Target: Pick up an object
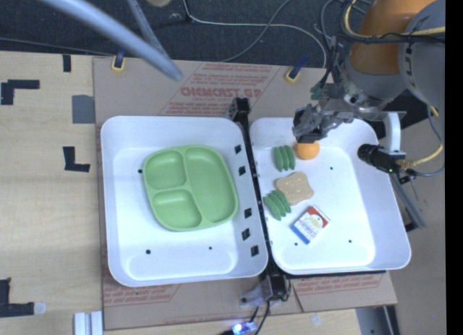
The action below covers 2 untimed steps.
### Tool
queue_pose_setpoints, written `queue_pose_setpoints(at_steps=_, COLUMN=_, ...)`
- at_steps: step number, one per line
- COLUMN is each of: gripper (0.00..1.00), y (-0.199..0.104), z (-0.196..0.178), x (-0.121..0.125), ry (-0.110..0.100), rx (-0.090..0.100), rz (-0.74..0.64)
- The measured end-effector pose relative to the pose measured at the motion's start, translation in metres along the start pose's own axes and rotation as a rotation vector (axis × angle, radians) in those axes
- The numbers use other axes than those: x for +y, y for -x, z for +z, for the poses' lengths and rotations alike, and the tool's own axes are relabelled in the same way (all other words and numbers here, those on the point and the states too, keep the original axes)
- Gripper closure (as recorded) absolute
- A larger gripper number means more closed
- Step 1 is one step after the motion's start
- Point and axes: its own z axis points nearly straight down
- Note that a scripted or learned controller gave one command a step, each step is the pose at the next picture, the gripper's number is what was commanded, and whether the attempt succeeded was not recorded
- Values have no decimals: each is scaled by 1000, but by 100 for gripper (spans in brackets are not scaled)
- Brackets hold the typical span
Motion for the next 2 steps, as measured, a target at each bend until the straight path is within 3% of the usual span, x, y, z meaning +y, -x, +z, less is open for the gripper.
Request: queue_pose_setpoints(at_steps=2, gripper=100, y=-111, z=4, x=0, ry=0, rx=0, rz=-1)
